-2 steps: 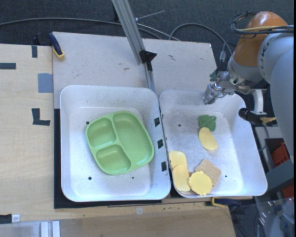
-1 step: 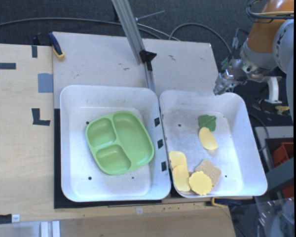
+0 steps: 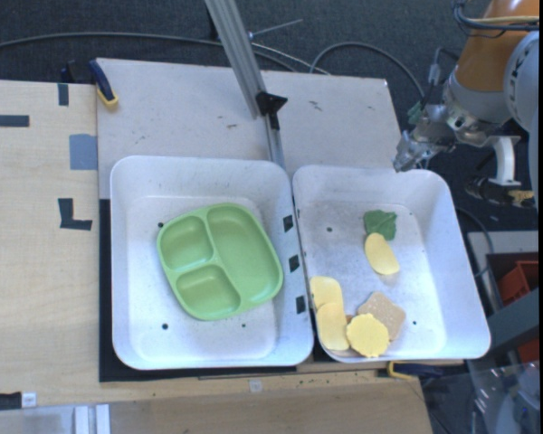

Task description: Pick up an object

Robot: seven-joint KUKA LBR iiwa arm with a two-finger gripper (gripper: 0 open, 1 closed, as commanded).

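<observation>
Hand [image 3: 409,156] hovered at one o'clock of the right bin [image 3: 452,242]

Whether it was open or closed could not be told; green piece [image 3: 380,222] and yellow pieces [image 3: 381,254] lay inside.

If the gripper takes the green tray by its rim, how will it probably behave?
The green tray looks like thin moulded plastic, so it is probably light and fairly stiff. It is wide and flat with three compartments, so held by one edge it would likely tilt or swing. Its smooth raised rim may slip between two fingers. It lies flat in the left bin, so it should slide rather than tip when pushed.
</observation>
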